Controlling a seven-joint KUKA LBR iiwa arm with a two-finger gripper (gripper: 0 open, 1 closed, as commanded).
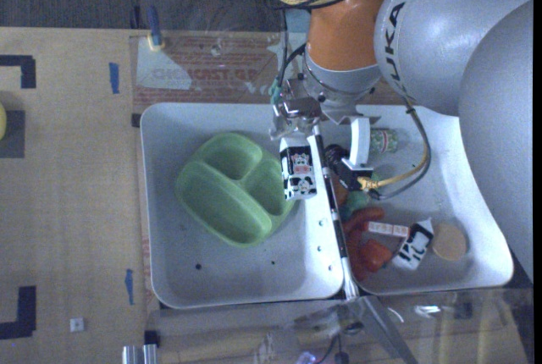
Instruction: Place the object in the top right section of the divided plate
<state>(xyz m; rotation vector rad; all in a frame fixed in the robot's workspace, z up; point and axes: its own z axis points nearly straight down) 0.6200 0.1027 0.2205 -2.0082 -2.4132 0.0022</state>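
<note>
A light green divided plate (230, 200) lies in the left bin (169, 261), with one large section at the lower left and two smaller ones toward the top and right. My gripper (297, 173), a white block with black markings, hangs over the plate's right edge, close to the wall between the two bins. From this angle the arm's wrist hides what is under the gripper, so I cannot tell whether it holds anything.
The right bin (483, 269) holds several loose items: a small bottle (384, 140), red pieces (366, 245), a green piece (359, 200), a white and black box (414, 245) and a round tan disc (449, 242). The grey arm covers that bin's upper right.
</note>
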